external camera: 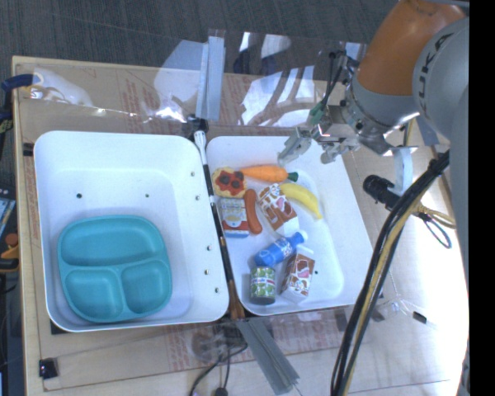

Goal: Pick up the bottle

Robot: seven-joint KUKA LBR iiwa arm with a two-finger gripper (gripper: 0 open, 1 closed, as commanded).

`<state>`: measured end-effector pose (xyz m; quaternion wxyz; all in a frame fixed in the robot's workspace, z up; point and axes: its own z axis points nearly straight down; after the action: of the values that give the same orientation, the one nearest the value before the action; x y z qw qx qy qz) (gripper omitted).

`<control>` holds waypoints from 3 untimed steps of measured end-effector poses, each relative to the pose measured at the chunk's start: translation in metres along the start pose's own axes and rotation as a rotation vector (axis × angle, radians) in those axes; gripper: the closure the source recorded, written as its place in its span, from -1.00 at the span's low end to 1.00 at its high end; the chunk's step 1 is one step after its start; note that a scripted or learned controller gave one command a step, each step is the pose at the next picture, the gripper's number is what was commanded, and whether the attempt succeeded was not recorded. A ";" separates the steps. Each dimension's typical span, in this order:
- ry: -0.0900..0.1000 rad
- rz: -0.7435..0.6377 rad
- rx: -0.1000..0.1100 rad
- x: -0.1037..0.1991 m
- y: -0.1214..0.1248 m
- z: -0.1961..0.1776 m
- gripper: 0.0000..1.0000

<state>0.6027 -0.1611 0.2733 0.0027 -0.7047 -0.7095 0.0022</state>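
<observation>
The bottle [277, 251], small and blue with a white cap end, lies on its side in the lower half of the right bin [337, 221], between a green can and a brown carton. My gripper [311, 149] hangs above the far end of that bin, up and to the right of the bottle and well apart from it. It is open, and there is nothing between its fingers [292, 148].
The right bin also holds a carrot [264, 172], a banana [304, 198], a pizza slice [228, 181], a sausage [250, 209], a brown snack box [276, 206], a can [262, 285] and a small carton [299, 275]. A teal divided plate [114, 266] lies in the left bin [107, 163].
</observation>
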 end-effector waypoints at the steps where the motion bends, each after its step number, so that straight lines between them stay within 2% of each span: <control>1: 0.000 -0.058 0.000 -0.026 -0.055 0.077 -1.00; 2: 0.001 -0.115 0.000 0.001 -0.092 0.176 -1.00; 3: 0.000 0.210 -0.003 0.041 -0.079 0.183 -1.00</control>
<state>0.5220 -0.1206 0.0906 0.0015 -0.7752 -0.6317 0.0013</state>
